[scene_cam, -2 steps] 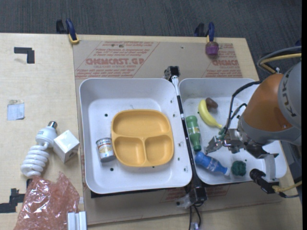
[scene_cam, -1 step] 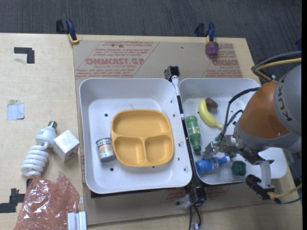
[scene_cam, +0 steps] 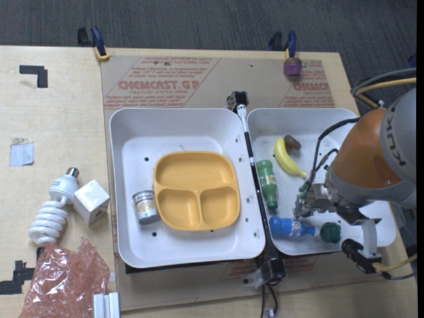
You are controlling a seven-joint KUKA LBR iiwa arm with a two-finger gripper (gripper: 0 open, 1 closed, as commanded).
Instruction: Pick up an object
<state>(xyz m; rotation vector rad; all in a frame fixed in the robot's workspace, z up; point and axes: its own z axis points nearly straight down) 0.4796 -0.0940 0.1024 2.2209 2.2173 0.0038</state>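
The right bin [scene_cam: 331,121] holds a yellow banana [scene_cam: 286,158] with a brown end, a green bottle [scene_cam: 267,183] lying along the bin's left wall, a blue object [scene_cam: 286,228] near the front, and a dark green round object [scene_cam: 330,231] beside it. My gripper [scene_cam: 303,209] hangs low in the right bin, just above the blue object and right of the green bottle. The grey arm with its orange band [scene_cam: 368,158] reaches in from the right and hides the bin's right part.
In the left bin [scene_cam: 126,177] lie a yellow divided plate [scene_cam: 197,190] and a small can [scene_cam: 144,207]. On the bench to the left sit a spiral light bulb [scene_cam: 53,212], a white cube [scene_cam: 91,201] and a crumpled plastic bag [scene_cam: 63,283]. A purple object [scene_cam: 293,65] rests behind the bins.
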